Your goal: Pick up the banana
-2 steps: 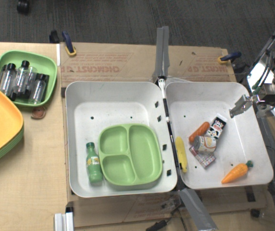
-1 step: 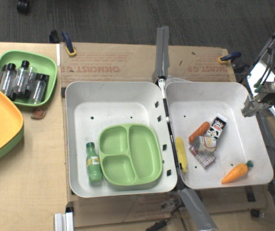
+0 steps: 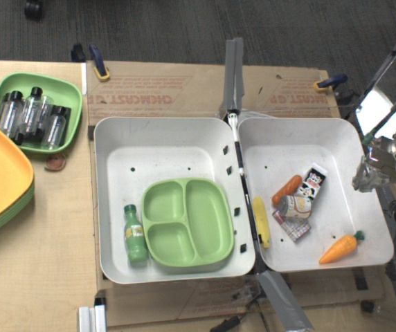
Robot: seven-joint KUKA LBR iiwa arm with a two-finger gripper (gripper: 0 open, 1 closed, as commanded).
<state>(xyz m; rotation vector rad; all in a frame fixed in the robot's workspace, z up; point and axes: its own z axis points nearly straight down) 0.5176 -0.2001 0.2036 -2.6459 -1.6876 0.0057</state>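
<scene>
1. Camera view: my gripper (image 3: 371, 175) sits at the right edge, just outside the right bin's (image 3: 336, 133) right wall, beside its rim. It is blurred and partly cut off, so whether it grips anything I cannot tell.
2. The banana (image 3: 260, 221) lies lengthwise along the right bin's left wall, well apart from my gripper.
3. Near the bin's middle are an orange sausage-like piece (image 3: 286, 189), a small black-and-white carton (image 3: 312, 182), a can (image 3: 298, 207) and a flat packet (image 3: 292, 225); a carrot (image 3: 339, 248) lies toward the front right corner.
4. The left bin (image 3: 115, 144) holds a green divided plate (image 3: 186, 221), with a green bottle (image 3: 135, 234) just beside it.
5. Both bins rest on cardboard (image 3: 156, 92). On the wooden bench to the left stand a green tray of vials (image 3: 35, 113) and stacked orange plates (image 3: 1, 178). Grey carpet lies beyond.
</scene>
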